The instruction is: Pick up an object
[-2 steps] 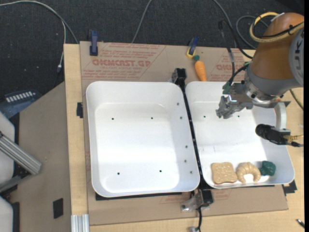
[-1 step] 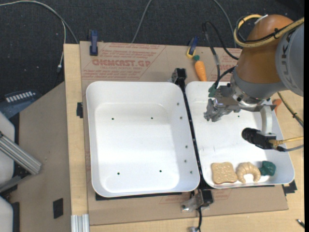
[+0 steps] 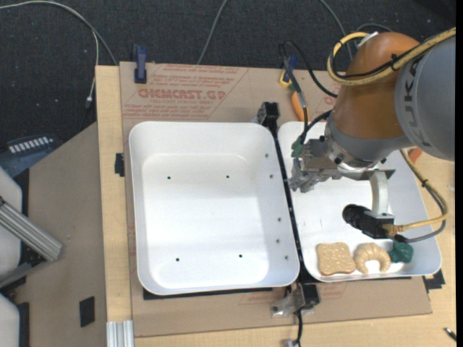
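I am hovering my gripper (image 3: pixel 307 173) over the far left part of the right shallow white bin (image 3: pixel 318 215); how it is set cannot be told from here. The objects, a tan square cracker-like piece (image 3: pixel 335 259), a pale croissant-shaped piece (image 3: pixel 373 256) and a small green piece (image 3: pixel 401 251), are lying along the near edge, nearward and rightward of me.

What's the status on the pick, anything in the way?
Hand low over the right white bin, at its left wall. Tan square cracker, pale croissant-shaped piece and small green block lie along the bin's near edge, apart from the hand.
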Available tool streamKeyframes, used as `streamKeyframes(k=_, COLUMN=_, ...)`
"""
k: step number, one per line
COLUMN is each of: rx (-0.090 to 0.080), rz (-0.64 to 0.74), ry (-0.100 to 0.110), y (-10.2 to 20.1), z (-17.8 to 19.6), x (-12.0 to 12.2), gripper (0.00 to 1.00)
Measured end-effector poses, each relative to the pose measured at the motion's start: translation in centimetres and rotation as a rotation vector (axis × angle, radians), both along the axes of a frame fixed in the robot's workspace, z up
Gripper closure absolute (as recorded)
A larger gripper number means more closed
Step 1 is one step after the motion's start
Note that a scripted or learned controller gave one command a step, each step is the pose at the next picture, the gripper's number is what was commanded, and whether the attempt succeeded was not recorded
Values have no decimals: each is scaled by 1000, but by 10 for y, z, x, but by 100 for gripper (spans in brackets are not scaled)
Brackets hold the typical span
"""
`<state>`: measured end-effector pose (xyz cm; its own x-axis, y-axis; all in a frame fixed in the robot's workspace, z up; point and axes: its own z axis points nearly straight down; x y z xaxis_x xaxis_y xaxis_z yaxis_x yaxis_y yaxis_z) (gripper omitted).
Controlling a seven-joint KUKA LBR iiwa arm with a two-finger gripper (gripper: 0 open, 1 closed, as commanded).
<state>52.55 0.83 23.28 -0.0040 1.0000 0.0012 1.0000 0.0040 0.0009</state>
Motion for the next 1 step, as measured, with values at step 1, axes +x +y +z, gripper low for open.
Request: streamKeyframes(k=1, rx=0, rz=0, ry=1, y=43, z=2, x=-18, gripper=100)
